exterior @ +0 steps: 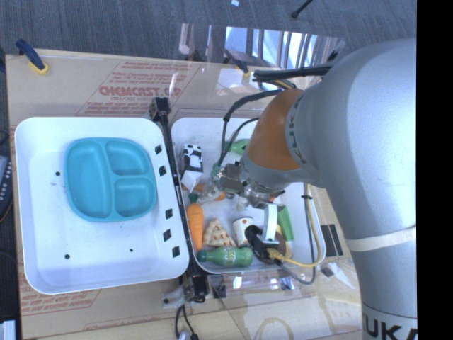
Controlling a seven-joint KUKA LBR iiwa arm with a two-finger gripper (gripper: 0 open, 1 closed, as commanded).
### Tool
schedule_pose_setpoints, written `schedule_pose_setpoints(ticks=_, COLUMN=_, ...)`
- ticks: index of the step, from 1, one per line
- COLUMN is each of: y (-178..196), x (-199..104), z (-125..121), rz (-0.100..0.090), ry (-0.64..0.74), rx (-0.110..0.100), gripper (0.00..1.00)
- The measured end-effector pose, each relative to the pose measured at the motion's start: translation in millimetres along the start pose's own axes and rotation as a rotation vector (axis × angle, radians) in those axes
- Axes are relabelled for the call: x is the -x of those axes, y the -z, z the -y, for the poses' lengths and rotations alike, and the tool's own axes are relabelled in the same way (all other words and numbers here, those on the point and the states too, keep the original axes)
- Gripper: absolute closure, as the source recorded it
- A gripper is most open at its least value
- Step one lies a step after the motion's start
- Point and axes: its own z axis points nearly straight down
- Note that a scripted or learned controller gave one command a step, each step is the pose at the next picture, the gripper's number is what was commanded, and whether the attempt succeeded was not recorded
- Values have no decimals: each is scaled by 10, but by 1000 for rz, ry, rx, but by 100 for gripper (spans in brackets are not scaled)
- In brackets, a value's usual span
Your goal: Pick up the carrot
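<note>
My gripper [244, 190] at frame centre, state I cannot tell. Carrot [195, 223] lower left; must descend straight, grasp across middle.

Glossy plastic carrot [195, 224], white bins [35, 190]

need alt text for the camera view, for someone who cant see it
A grey robot arm with an orange band reaches from the right over the right white bin, its gripper low among toy foods. An orange carrot lies by that bin's left wall, next to a pizza slice and a green bottle. The left bin holds a blue divided plate.
</note>
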Motion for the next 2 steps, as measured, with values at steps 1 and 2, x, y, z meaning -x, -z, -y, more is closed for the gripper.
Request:
schedule_pose_setpoints(ticks=1, y=-110, x=6, z=-147, rz=0, ry=-48, rx=16, gripper=0)
schedule_pose_setpoints(ticks=2, y=-23, x=-4, z=-139, rz=0, ry=-39, rx=9, gripper=100)
